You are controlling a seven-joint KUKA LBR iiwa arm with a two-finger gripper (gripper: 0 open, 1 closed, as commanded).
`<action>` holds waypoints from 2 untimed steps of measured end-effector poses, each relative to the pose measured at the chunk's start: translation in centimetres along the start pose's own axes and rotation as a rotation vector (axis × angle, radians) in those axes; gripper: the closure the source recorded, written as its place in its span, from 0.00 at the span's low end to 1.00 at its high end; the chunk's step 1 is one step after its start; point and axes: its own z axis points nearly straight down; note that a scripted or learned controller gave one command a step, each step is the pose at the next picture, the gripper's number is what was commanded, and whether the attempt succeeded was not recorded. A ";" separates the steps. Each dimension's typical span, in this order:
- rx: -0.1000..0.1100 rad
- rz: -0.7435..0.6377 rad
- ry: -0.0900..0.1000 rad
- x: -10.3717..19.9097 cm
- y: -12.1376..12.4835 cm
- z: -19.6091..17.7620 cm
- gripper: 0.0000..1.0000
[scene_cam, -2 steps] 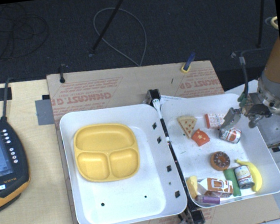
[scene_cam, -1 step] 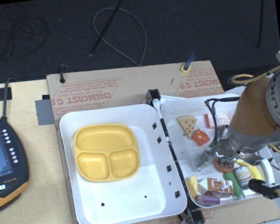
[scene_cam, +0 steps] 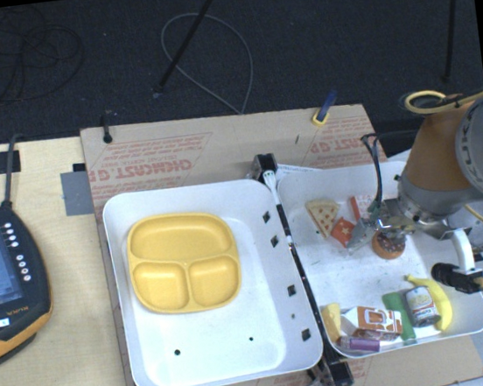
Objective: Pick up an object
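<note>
Gripper (scene_cam: 378, 224) low in right white bin (scene_cam: 360, 287), reaching from right; can't tell its state. Small red block (scene_cam: 343, 232) lies just left of it, near tan wedge (scene_cam: 324, 216). Round brown thing (scene_cam: 389, 245) sits just below gripper. Short move left reaches red block.

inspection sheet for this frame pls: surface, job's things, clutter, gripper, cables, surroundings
Surface: two white bins side by side, left bin, right bin, on cardboard.
Job's things: right bin holds a banana, a can, a red piece, a tan wedge, small packets.
Clutter: yellow divided tray in left bin.
Gripper: gripper low over right bin; grip cannot be judged.
Cables: black cables on dark floor behind.
Surroundings: teach pendant at left.
</note>
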 end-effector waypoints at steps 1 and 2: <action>0.002 0.000 0.000 3.7 4.9 0.3 0.00; -0.002 0.001 0.000 3.5 4.9 -1.0 1.00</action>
